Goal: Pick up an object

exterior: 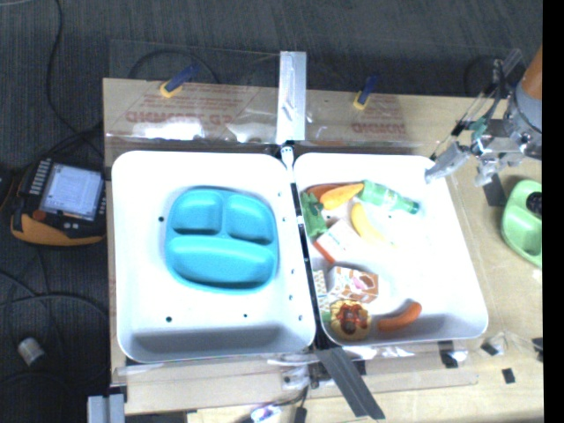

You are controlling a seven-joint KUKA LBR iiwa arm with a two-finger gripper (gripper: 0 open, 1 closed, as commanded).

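Bench (pixel 414 117) with two white bins side by side. Left bin (pixel 141 324): blue divided tray (pixel 220 238) at centre. Right bin (pixel 449 271): objects heaped along the inner edge — green bottle (pixel 389 197) and orange carrot (pixel 339 192) near the far edge, yellow banana (pixel 366 223) just below, printed packet (pixel 352 283), dark round item (pixel 350 318) and red sausage (pixel 398 315) near the front edge. Gripper (pixel 463 161) above the right bin's far outer corner, fingers spread, nothing between them. Green object (pixel 524 221) on the bench beyond that bin's outer edge.

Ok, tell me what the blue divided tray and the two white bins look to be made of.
Blue tray: probably moulded plastic, smooth and slightly glossy, with rounded compartments. Left bin and right bin: likely thin formed plastic, with a uniform white sheen and soft rounded rims.
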